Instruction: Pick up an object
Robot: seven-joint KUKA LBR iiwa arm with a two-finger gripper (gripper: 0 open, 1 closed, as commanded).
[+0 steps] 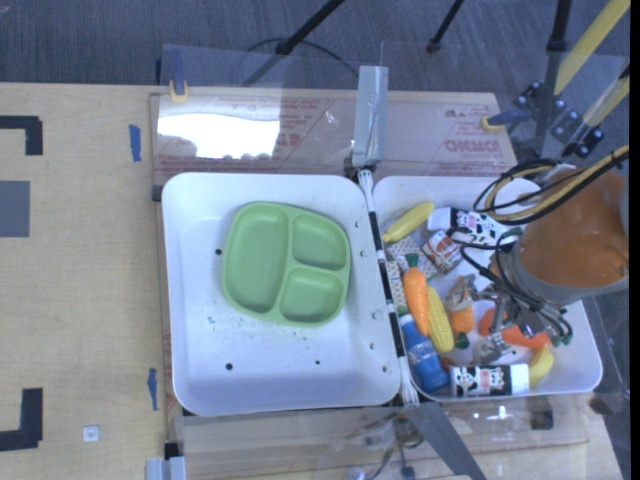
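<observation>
Tool: your tool [507, 330] is low in the right bin [585, 373], under the orange band [580, 236]. Whether it is open, closed or gripping something, you cannot tell; cables and clutter mask the tip.
Candidates: the toys lie packed in that bin. A carrot [415, 293] and a corn cob [438, 320] lie side by side near the divider, with a blue piece [424, 360] below them, a yellow banana [408, 222] toward the back and a cow-print bottle [488, 378] along the front wall.
Step in hand: you look to be closing on a small orange piece just beside the tool. Centre on one item, since its neighbours touch it.
Edges: the front wall and the bottle sit close under the tool, so lift straight up before travelling.
Open room: the left bin [190, 298] holds a green divided plate [286, 263] with bare white floor around it. The divider [385, 278] is the ridge to clear.
</observation>
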